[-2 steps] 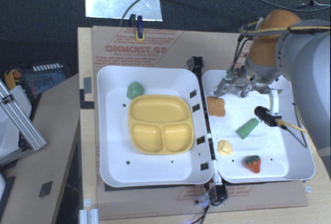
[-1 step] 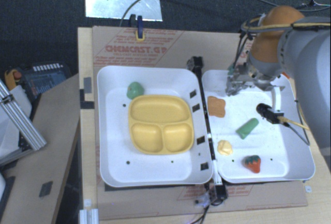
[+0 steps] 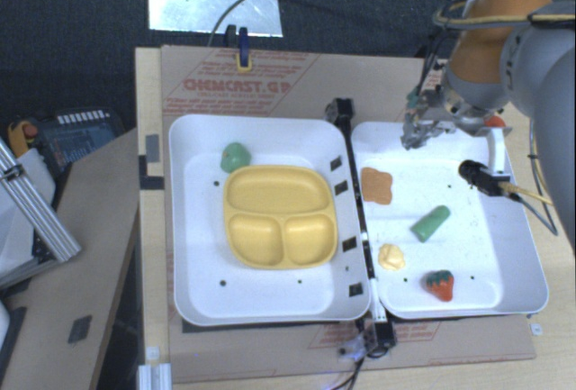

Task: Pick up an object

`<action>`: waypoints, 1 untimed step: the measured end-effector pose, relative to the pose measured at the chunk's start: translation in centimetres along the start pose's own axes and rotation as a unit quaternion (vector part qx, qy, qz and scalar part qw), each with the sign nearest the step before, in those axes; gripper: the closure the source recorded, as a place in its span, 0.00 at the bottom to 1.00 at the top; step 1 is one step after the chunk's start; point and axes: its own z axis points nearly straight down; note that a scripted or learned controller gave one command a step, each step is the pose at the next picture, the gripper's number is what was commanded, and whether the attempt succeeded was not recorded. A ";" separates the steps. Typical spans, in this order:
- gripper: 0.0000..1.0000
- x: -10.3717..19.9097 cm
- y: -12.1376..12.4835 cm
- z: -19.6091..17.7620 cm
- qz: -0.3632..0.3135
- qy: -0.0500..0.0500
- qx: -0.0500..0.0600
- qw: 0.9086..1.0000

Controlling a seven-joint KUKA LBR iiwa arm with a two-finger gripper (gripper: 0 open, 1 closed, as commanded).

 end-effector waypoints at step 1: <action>1.00 0.0 0.2 -5.5 0.000 0.000 -0.001 1.000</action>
